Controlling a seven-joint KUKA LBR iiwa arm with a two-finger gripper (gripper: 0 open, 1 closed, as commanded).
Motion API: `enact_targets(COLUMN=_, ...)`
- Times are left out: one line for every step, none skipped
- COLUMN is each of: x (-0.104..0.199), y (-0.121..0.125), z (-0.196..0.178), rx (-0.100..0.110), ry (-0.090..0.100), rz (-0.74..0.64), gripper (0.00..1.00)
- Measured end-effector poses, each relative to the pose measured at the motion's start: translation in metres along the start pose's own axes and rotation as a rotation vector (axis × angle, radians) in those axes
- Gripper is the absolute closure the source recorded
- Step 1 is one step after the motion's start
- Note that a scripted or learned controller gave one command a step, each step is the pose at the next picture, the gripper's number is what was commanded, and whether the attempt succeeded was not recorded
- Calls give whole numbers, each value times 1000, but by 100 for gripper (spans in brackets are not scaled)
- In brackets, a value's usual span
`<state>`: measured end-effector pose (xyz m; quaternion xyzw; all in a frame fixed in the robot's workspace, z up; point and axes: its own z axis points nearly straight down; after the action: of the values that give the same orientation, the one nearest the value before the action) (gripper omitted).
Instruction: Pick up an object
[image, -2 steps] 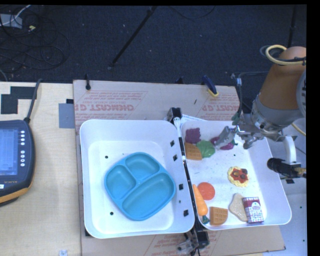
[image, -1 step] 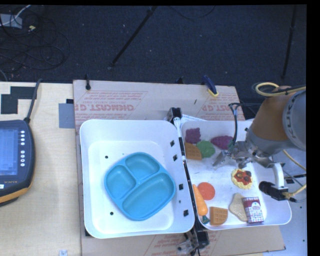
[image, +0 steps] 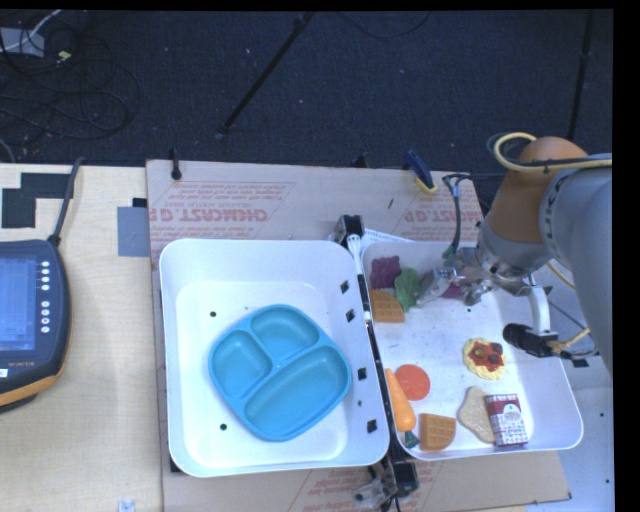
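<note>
On the bench, viewed from above at a slant:

- Left bin: white and shallow; a blue divided plate is laid flat in its middle.
- Right bin: white and shallow, set touching the left bin along a shared edge.
- Purple toy: placed at the far left corner of the right bin.
- Green toy: found just beside the purple toy, on its right.
- Tan waffle-like block: laid near the left wall, below the purple toy.
- Yellow round toy with red topping: placed mid-bin, toward the right.
- Red disc: seen beside an orange carrot.
- Second waffle piece: kept at the near edge.
- Bread-shaped slice: laid touching a small red carton.
- Gripper: lowered at the far end of the right bin, just beside the green toy; whether it is spread or pressed together cannot be told, and nothing is seen held.
- Handheld controller: rested on the table at far left.
</note>
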<state>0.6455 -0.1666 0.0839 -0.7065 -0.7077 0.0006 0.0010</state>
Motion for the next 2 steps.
enact_targets(x=36, y=-2, z=-2, rx=-2, ry=-12, rz=1, gripper=0)
enact_targets(x=70, y=-26, z=-3, rx=-5, ry=-19, rz=6, gripper=0)
